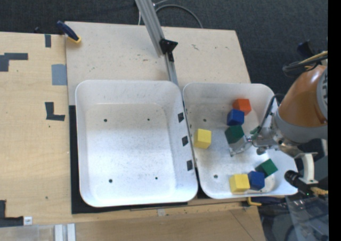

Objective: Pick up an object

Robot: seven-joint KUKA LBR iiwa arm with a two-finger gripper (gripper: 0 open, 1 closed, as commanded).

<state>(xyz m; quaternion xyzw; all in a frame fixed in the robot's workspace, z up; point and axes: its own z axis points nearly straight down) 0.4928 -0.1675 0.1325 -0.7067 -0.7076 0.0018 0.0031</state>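
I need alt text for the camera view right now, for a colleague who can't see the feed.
The arm's end effector is down in the right bin, right beside a dark green cube. Around it lie an orange cube, a blue cube and a yellow cube, with more yellow, blue and green cubes at the bin's near edge. The left bin sits alongside.

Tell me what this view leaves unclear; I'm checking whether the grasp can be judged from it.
- Gripper in the camera view: too small and blurred to tell whether it holds the dark green block beside it.
- Blue block, right bin's near corner: its contact with the yellow block is unclear.
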